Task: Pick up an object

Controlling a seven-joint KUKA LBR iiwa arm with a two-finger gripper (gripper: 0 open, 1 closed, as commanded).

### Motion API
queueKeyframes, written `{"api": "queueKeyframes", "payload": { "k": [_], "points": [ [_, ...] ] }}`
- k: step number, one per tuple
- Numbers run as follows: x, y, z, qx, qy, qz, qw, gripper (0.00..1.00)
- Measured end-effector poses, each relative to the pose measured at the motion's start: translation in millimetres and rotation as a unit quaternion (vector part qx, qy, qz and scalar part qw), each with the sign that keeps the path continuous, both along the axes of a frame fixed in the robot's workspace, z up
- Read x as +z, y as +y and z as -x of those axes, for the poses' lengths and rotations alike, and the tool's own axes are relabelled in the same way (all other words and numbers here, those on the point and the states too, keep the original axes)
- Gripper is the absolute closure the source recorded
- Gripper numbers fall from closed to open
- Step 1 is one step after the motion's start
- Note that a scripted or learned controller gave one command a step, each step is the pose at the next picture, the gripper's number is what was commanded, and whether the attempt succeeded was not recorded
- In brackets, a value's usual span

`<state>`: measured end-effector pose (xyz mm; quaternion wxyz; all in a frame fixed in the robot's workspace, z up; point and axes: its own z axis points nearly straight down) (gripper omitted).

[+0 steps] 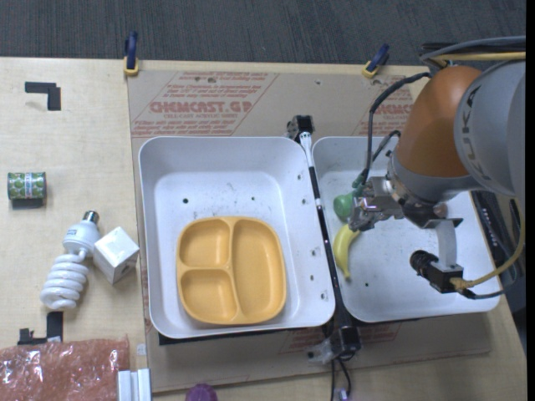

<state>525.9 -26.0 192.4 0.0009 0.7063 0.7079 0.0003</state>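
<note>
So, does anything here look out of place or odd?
Nothing looks spilled or broken. The yellow divided plate lies flat in the left bin. The banana lies against the right bin's left wall, beside a green object. A spiral light bulb lies outside, on the bench.

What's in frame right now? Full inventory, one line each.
white bins: 2, white, side by side on the bench
divided tray: 1, yellow, in the left-hand bin
banana: 1, yellow, right-hand bin, near its left wall
round object: 1, green, right-hand bin, just above the banana
light bulb: 1, white spiral, bench left of the bins
small box: 1, white, beside the light bulb
can: 1, green, far left
clamps: 2, blue, board's top edge
gripper: 1, grey, over the right-hand bin by the green object
</note>
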Motion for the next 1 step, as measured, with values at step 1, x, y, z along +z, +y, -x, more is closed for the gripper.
{"api": "queueKeyframes", "payload": {
  "k": [1],
  "points": [
    [-20.9,-75.0,2.4,-0.001,0.001,-0.0001,1.0,1.0]
  ]
}}
